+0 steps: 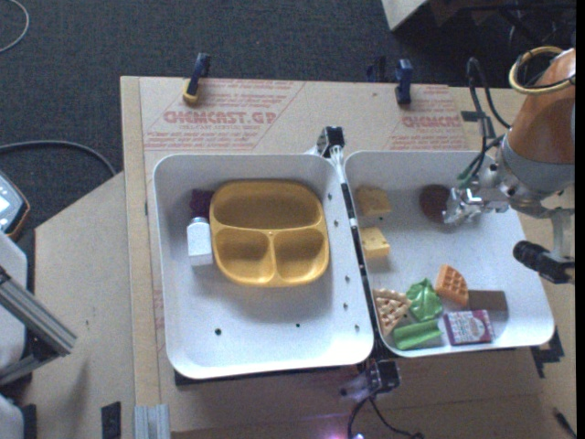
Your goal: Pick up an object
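My gripper [460, 210] hangs low in the right bin [512, 245], at its upper right part, on the grey arm with the orange band [544, 126]. Just left of it, touching or nearly touching, lies a dark brown round piece [431, 201]. Further left are a tan bread piece [372, 199] and a yellow cheese block [375, 242]. Along the bin's front lie an orange waffle [451, 283], a brown bar [489, 300], a pink packet [468, 326], green vegetables [420, 314] and a lattice pretzel [390, 307].
The left bin [183, 318] holds a yellow divided plate [270, 231], a white bottle [199, 241] and a dark purple item [201, 199] beside it. Clamps [195, 79] [403, 79] sit on the bench's back edge. The bins' shared wall [352, 245] runs between them.
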Action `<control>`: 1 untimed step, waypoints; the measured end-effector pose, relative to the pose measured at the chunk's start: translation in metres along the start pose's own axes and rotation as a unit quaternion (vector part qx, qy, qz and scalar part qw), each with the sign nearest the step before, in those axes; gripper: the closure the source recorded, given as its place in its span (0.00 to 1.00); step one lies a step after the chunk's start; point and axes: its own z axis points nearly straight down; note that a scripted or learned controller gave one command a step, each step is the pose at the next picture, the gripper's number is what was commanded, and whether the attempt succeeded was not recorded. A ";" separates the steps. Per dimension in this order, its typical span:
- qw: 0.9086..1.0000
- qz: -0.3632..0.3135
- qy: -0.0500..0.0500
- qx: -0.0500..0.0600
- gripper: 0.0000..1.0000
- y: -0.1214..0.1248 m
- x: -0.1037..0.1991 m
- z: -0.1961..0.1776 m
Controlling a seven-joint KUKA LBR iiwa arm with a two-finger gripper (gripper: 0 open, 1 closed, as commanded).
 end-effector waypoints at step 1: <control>1.000 -0.001 0.000 0.000 1.00 -0.002 0.006 -0.047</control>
